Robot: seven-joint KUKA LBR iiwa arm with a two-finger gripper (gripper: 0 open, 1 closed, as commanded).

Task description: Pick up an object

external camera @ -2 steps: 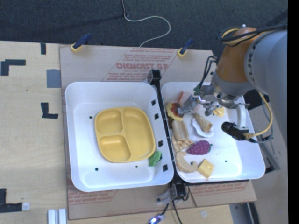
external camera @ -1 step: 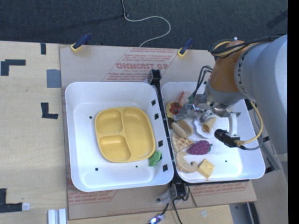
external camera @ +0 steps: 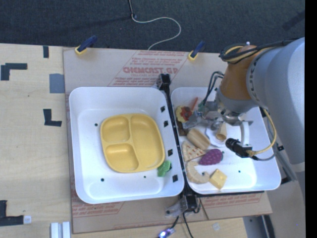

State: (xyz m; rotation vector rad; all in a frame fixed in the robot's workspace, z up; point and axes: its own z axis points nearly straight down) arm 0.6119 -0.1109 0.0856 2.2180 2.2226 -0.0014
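The right bin holds several toy foods: a purple grape bunch, a tan bread roll, a waffle piece, a yellow cheese cube, a curved pale piece and red and yellow bits by the divider. My gripper hangs low over the bin's upper middle, just above the bread roll and next to a small tan cylinder. The wrist hides its fingers.
The left bin holds a yellow divided plate and a small green piece at its lower right. The grey arm with its orange band covers the right bin's upper right. A black cable loops beside the wrist.
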